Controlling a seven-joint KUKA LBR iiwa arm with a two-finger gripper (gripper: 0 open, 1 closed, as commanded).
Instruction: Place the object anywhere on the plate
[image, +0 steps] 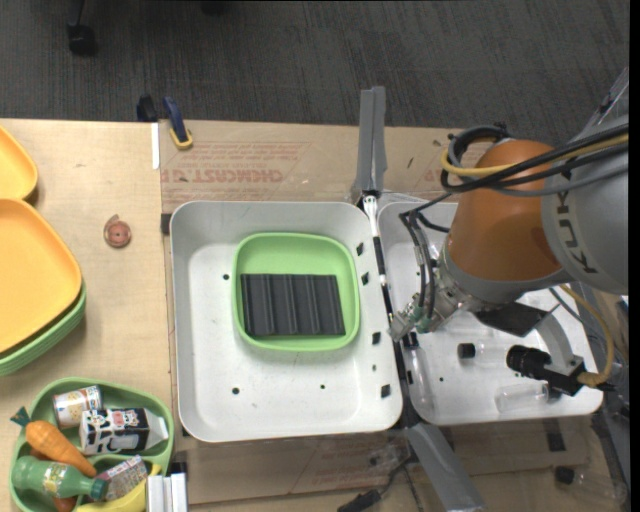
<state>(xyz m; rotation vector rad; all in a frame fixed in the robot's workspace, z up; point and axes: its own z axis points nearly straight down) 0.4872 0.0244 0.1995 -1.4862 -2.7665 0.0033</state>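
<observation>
The green plate (296, 255) sits in the left bin (200, 400), carrying a dark ribbed block (292, 305). The arm (500, 225) hangs over the right bin (470, 385), hiding the tool, whose state cannot be told. The object is possibly the small dark item (466, 351) there; a blind descent could miss it.

A green bowl (60, 400) at the lower left holds toy groceries: a small can (77, 404), a black-and-white carton (112, 429), a carrot (55, 446) and a green bottle (52, 479). Stacked yellow and green trays (30, 290) lie at the left edge of the wooden bench (130, 330). A small round reddish disc (118, 233) sits near them. A blue and yellow clamp (177, 124) rests at the cardboard sheet (260, 165) behind the bins.
</observation>
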